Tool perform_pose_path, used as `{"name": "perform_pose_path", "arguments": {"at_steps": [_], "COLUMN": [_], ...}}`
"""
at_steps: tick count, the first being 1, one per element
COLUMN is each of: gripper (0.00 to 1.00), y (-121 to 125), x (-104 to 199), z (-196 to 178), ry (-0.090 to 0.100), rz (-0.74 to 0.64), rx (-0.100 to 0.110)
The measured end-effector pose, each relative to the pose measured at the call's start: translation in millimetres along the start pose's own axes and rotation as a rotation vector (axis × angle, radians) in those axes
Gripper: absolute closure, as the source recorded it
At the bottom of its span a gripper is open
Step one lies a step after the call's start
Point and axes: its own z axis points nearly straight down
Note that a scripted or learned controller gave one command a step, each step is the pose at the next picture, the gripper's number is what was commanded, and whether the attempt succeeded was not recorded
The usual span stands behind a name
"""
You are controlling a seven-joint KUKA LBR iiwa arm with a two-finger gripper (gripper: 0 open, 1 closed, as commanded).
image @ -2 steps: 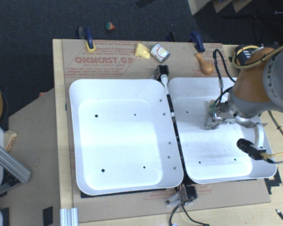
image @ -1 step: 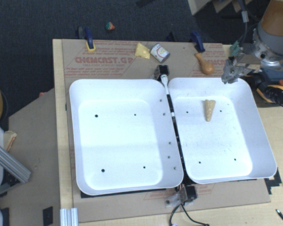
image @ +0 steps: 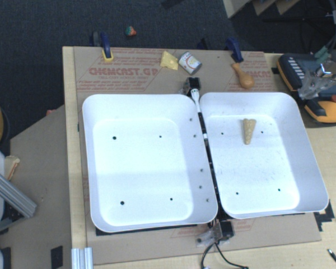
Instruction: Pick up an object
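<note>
Honestly, you are looking at a slim target: a single tan cone-shaped object (image: pixel 248 130) is lying in the right bin (image: pixel 302 150), toward its far end and well apart from the walls. I cannot tell the hand's state from this camera view, so you are guessing at its readiness. The cone is looking tapered and light; in my judgement, it is likely to be rolling or squirting sideways if the pinch is landing off its axis. The left bin (image: pixel 101 167) is sitting just beside it, touching along the middle seam. Small items are lying on the desk (image: pixel 140 69) behind the bins, outside reach of the task.
</note>
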Motion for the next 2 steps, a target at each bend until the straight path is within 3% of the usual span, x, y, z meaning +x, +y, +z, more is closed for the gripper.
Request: {"name": "perform_pose_path", "arguments": {"at_steps": [1, 2], "gripper": [1.0, 1.0], "y": [-49.2, -30.9], "x": [-54.6, 45.7], "z": [-98.4, -42.8], "ry": [-0.003, 0.009], "rz": [0.001, -0.014], "rx": [-0.006, 0.012]}}
